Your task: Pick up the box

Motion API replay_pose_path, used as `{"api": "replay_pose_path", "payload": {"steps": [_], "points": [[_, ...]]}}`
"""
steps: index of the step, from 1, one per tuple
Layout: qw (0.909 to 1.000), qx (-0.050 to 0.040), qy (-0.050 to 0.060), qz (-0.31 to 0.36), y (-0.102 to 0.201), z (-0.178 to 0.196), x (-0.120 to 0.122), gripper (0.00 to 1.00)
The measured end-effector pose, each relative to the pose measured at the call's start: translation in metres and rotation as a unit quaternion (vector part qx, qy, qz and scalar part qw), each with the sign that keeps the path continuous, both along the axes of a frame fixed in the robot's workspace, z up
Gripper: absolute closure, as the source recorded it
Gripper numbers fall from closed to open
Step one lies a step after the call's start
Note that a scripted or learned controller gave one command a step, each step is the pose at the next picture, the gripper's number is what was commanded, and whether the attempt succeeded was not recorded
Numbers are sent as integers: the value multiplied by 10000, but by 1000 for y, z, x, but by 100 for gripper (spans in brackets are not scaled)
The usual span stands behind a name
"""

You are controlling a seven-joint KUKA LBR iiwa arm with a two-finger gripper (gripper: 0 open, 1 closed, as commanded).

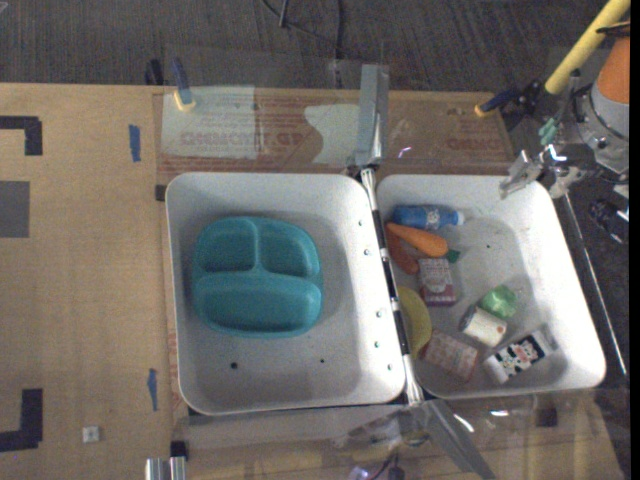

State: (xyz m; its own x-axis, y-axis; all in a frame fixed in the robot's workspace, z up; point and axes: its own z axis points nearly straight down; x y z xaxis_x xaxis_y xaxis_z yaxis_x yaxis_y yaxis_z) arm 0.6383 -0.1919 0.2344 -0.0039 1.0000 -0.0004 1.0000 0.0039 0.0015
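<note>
Nearest me, the box [452, 355] lies flat by the right bin's [575, 298] front wall, crowded by a milk carton [518, 357] and banana [417, 320]. My gripper [535, 163] hangs above the bin's far corner; grip state unclear. I'd descend straight, clearing neighbours.

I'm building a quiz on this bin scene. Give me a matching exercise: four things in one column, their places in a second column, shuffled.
Things:
1. teal tray
2. blue bottle
3. black-and-white carton
4. tool

Places:
A. near corner of the right bin
B. far end of the right bin
C. left bin
D. above the right bin's far right corner

Pairs: 1-C, 2-B, 3-A, 4-D
</note>
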Motion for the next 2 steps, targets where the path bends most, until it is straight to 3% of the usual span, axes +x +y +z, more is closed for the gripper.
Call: {"api": "replay_pose_path", "payload": {"steps": [1, 2], "points": [[9985, -4, -14, 552, 32, -140, -42, 0], [9985, -4, -10, 551, 32, -141, -42, 0]]}}
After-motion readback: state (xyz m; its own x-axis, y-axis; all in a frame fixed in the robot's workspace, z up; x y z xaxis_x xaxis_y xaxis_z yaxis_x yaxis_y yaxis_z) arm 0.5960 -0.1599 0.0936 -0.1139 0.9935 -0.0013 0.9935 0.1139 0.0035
